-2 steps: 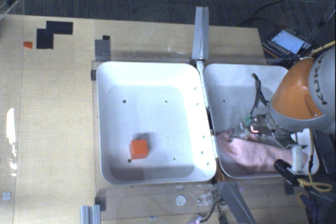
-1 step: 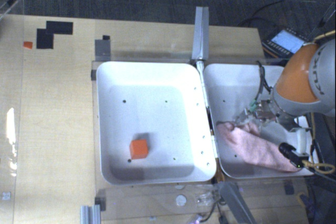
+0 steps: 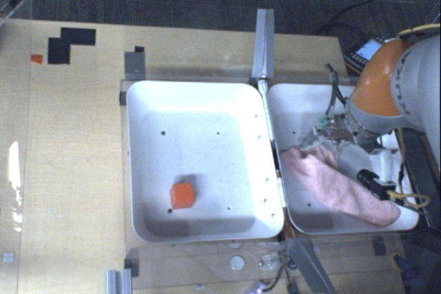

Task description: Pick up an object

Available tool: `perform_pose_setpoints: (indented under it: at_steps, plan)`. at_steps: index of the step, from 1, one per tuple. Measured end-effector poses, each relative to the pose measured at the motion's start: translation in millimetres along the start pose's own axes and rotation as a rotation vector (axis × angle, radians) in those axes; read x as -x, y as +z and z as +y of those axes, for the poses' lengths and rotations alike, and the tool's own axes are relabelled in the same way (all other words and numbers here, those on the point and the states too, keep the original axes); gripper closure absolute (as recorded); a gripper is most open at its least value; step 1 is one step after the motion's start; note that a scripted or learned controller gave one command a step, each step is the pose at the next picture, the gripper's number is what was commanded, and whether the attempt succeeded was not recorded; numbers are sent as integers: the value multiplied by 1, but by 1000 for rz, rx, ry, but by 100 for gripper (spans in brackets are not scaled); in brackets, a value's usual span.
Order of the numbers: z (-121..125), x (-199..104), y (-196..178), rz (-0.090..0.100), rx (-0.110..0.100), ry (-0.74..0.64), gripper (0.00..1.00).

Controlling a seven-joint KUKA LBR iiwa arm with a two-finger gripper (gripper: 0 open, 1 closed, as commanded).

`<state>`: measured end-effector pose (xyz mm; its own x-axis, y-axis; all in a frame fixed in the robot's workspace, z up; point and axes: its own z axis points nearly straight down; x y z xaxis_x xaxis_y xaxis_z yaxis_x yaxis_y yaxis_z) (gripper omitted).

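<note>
Two white bins side by side on the bench: left bin (image 3: 145,148) with a small orange block (image 3: 182,195) sitting near its front, a bit left of centre, well apart from everything else. Right bin (image 3: 289,107) with a pink cloth (image 3: 337,186) sprawled across the floor toward the front right corner, gripper (image 3: 329,133) right over the cloth's upper left end. Can't tell how the grip stands, too cluttered there.
</note>
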<state>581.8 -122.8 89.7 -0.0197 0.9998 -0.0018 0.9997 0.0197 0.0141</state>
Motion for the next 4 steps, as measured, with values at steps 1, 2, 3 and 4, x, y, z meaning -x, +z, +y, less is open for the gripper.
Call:
perform_pose_setpoints:
  at_steps: [1, 2, 3, 4]
  plan:
    - [4, -1, -14, -3, 11, -7, 100]
    - [29, -31, -166, 0, -3, -166, 100]
    - [29, -31, -165, 0, -3, -166, 0]
    - [28, 46, -17, 2, -10, -247, 0]
